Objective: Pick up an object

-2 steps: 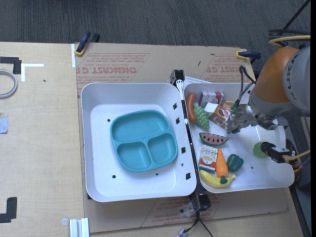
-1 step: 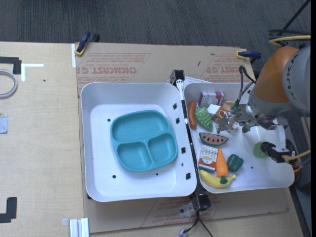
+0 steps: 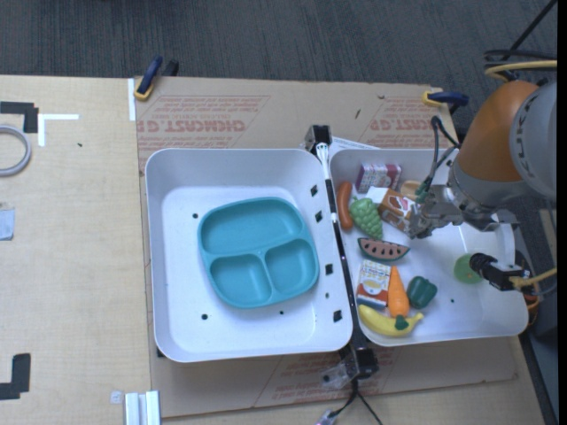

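Note:
The right bin [image 3: 478, 321] holds several toy foods. Among them are a watermelon slice [image 3: 383, 249], a carrot [image 3: 398, 292], a banana [image 3: 390, 324], a green pepper [image 3: 422, 290], a leafy green piece [image 3: 365, 218], a brown packet [image 3: 397, 207], a pink carton [image 3: 376, 177] and a green ball [image 3: 467, 268]. My gripper [image 3: 421, 221] is low in this bin, right beside the brown packet and just above the watermelon slice. The wrist hides its tip, and I see nothing held in it.
The left bin [image 3: 168, 193] holds a teal divided plate [image 3: 259, 251]. An orange sausage [image 3: 344, 206] lies along the wall between the bins. A printed card [image 3: 374, 282] sits next to the carrot. The arm's orange band [image 3: 496, 140] hangs over the right bin's far right corner.

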